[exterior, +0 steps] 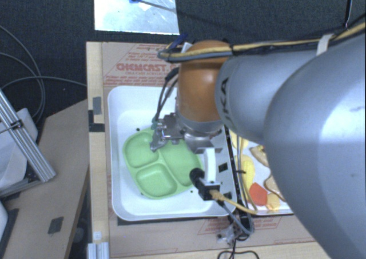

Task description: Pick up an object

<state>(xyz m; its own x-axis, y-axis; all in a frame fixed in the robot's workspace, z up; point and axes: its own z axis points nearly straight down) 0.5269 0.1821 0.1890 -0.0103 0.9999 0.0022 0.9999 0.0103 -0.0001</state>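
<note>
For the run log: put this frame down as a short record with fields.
arm: grey arm, reaching in from the right across the right bin
gripper: gripper over the left bin, above the far part of the green tray
left bin: white left bin holding the green tray, which has several compartments
right bin: right bin largely hidden by the arm; a yellow item and a red item show
grasp: no object seen held

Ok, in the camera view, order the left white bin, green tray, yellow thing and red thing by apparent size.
1. left white bin
2. green tray
3. yellow thing and red thing: both small, both partly hidden by the arm, so unranked.
</note>
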